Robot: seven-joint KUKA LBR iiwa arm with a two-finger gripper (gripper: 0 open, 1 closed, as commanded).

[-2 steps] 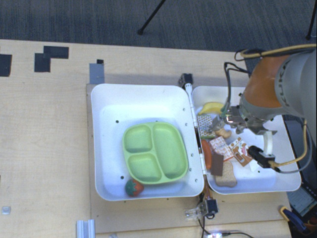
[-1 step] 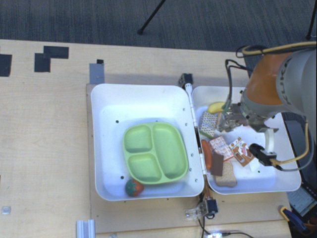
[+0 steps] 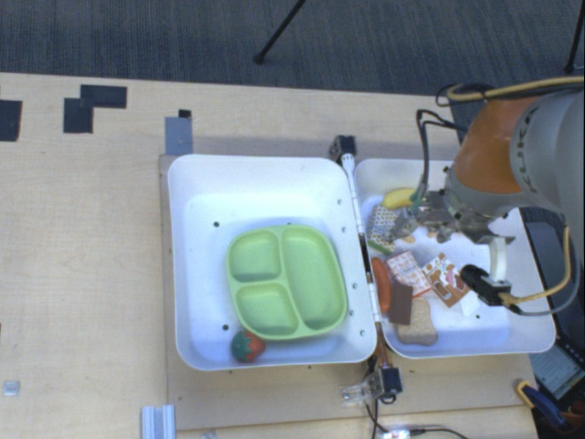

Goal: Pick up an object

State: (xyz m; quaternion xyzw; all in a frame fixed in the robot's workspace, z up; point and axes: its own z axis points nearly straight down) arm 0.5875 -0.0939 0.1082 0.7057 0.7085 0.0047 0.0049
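My gripper (image 3: pixel 413 224) hangs low over the upper left part of the right bin (image 3: pixel 526 337), on the grey arm with the orange band. Just under and beside it lie a yellow banana-shaped piece (image 3: pixel 398 197) and a speckled green-grey item (image 3: pixel 382 225). Nearer the front of this bin are a red-and-white packet (image 3: pixel 403 269), a brown-and-white printed packet (image 3: pixel 446 282), an orange-red stick (image 3: pixel 383 287), a dark brown bar (image 3: pixel 400 304) and a tan bread-like slice (image 3: pixel 420 324). Nothing can be seen between the fingers.
The left bin (image 3: pixel 192 245) holds a light green divided plate (image 3: pixel 285 282) and a small red-and-green ball (image 3: pixel 245 346) at its front edge. A black clamp (image 3: pixel 344 146) sits where the bins meet at the back. Cables (image 3: pixel 539 295) trail beside the arm.
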